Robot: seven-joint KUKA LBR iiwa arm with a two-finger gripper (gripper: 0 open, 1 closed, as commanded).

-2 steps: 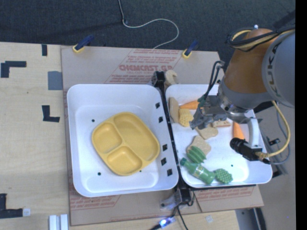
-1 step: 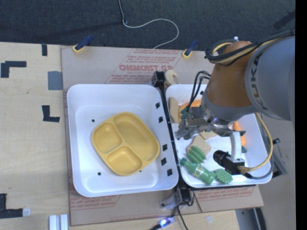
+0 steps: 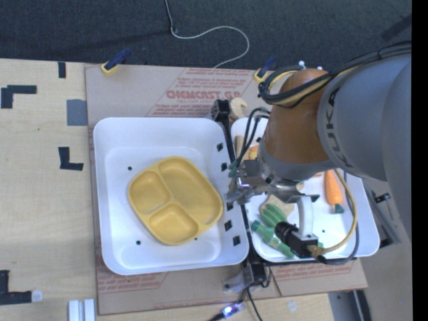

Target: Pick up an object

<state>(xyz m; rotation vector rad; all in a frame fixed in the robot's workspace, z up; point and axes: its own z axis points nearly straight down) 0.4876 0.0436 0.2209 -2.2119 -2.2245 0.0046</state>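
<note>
The arm (image 3: 348,119) enters from the right and bends down over the right bin (image 3: 372,241), its orange band above the wrist. The end effector (image 3: 257,191) sits low at that bin's left wall, beside the divide between the bins; whether it is released or clenched cannot be told. The left bin (image 3: 110,179) holds a yellow tray (image 3: 175,199) with three compartments, lying flat, its long axis running from upper left to lower right. In the right bin, green items (image 3: 273,221) lie just below the end effector, and an orange carrot (image 3: 333,187) lies near the right wall, long axis roughly upright in view. The wrist hides much of the right bin. A white cable (image 3: 214,33) loops beyond the worktop (image 3: 40,206)
</note>
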